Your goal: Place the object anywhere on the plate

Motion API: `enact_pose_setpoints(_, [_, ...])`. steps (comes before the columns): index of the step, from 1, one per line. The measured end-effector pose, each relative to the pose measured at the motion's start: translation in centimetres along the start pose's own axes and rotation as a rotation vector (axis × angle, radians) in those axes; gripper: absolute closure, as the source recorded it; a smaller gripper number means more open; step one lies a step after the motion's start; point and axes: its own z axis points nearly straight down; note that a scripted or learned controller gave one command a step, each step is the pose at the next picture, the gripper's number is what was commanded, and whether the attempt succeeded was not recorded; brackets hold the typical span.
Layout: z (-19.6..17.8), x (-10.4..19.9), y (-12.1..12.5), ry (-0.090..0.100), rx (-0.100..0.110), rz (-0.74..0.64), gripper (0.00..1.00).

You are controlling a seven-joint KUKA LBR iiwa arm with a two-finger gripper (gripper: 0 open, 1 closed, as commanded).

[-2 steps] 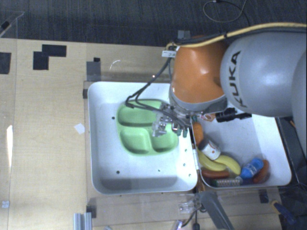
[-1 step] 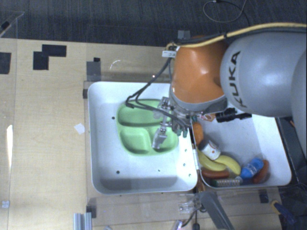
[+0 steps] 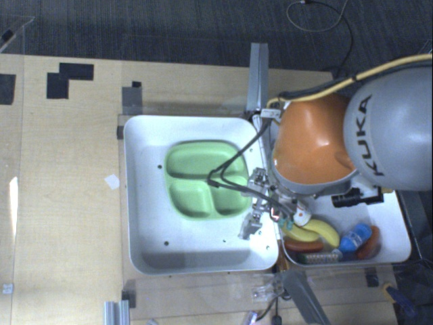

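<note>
Yellow banana [image 3: 316,232] lies in the right bin [image 3: 399,246], nearest, beside a blue object [image 3: 355,239] and something red-brown [image 3: 310,245]; which is the task's object, unclear. Gripper [image 3: 260,217] hangs over the left bin [image 3: 139,202], at the green plate's [image 3: 199,178] near right corner. Cannot tell whether it is parted or closed, nor anything held. Judgement: if carrying, move left over a plate compartment, lower, then release. Farther right, arm [image 3: 389,131] reads "KUKA".

The plate [image 3: 201,188] lies in the left bin [image 3: 145,202]. A banana [image 3: 318,232] and bottle [image 3: 355,239] lie in the right bin [image 3: 399,246]. The gripper [image 3: 252,223] hangs just right of the plate.
</note>
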Motion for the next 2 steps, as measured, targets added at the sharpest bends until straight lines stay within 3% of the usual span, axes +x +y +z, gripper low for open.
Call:
enact_pose_setpoints(1, [-1.1, -0.2, 0.2, -0.007, -0.004, 0.002, 1.0])
enact_pose_setpoints(2, [9.3, 2.9, 13.9, -0.011, -0.013, -0.227, 1.0])
